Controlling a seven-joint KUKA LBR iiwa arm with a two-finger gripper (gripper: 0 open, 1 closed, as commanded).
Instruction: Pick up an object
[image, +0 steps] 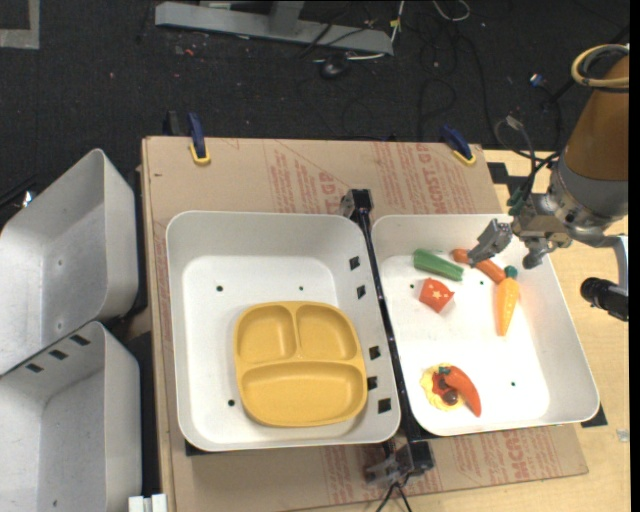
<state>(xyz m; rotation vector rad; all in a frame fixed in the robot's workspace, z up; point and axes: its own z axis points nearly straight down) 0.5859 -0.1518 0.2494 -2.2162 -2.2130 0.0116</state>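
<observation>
Gripper hangs over right bin far edge, fingers spread, nothing between them. Nearest target: small orange-red piece just below it, long axis diagonal. Orange carrot slightly nearer front edge, lying lengthwise front-to-back.

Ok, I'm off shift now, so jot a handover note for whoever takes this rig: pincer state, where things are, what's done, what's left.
Pincer: open, holding nothing, above the right bin's far edge.
Right bin: green piece, red piece, carrot, small orange piece beside the pincer, pizza-like toy near the front.
Left bin: yellow divided plate.
Done: no pick yet.
Left: grasp and lift one object.
</observation>
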